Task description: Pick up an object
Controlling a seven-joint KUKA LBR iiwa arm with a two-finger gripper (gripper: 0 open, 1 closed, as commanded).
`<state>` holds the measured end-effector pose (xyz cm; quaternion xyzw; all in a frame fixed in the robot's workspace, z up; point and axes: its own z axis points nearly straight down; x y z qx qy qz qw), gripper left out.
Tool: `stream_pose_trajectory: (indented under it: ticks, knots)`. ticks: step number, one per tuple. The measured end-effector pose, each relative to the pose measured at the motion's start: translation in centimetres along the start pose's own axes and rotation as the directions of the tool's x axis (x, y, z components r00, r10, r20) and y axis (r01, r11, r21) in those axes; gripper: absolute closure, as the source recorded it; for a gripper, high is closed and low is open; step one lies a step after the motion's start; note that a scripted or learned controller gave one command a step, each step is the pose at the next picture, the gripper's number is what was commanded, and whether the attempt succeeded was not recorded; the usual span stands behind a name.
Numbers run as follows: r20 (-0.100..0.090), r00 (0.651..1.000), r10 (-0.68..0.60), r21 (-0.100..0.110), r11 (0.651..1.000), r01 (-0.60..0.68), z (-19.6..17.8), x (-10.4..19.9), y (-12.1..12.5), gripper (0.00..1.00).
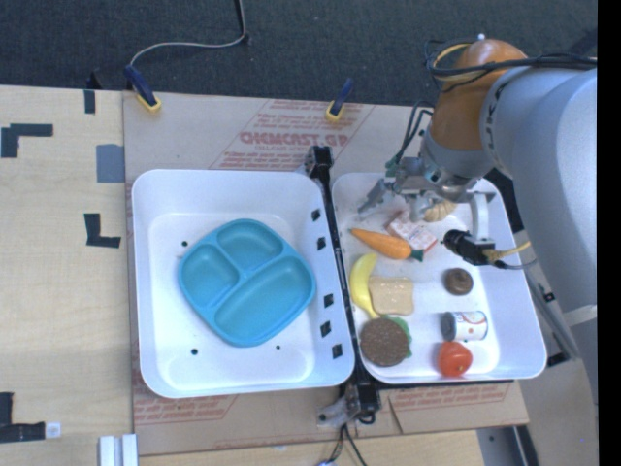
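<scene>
The gripper (412, 194) is hanging over the upper part of the right bin (524, 343), its claw spread apart with nothing between the prongs. Just below it a small pink-and-white packet (411, 231) is lying beside the toy carrot (381, 244) (orange, pointing left). A blue divided plate (247, 281) is sitting in the left bin (155, 289), at the frame's centre-left.
</scene>
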<state>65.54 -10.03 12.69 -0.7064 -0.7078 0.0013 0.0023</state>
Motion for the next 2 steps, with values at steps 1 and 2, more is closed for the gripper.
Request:
stream_pose_trajectory:
  ticks: [1,2]
  knots:
    - [0.008,1.0,0.0,-0.026,1.0,0.0,3.48,-0.22,-3.45,0.0]
    - [0.004,1.0,0.0,-0.015,1.0,0.0,2.78,-0.14,-3.67,1.0]
